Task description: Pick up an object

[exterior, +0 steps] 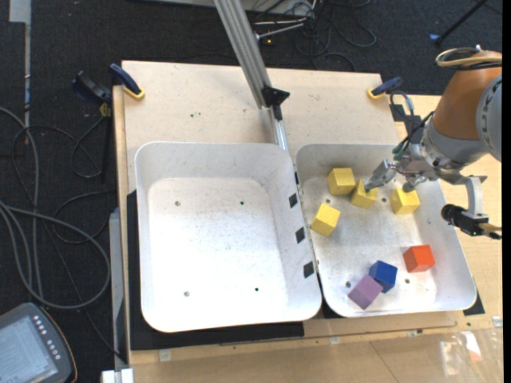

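**Yellow cubes crowd the gripper in the right bin**

Yellow blocks sit clustered toward the far edge of the right bin (447,290): one cube (342,180) nearest the far rim, a second yellow cube (365,195) just beside it, a third yellow cube (405,200) toward the right wall, and a fourth yellow cube (326,219) close to the divider edge. The gripper (393,178) hangs low between the second and third of these, its fingers spread and closed on nothing that can be seen (one finger looks to be touching or nearly touching the second cube). An orange cube (418,258), a blue cube (384,274) and a purple cube (366,291) lie near the bin's near edge, well apart from the tool. The left bin (160,166) sits alongside.

Judged from here, the risk is a miss: the fingers appear to straddle the gap rather than a block, so closing could catch an edge, nudge a cube aside, or pinch air. Tilted cubes could also slip out on lifting.
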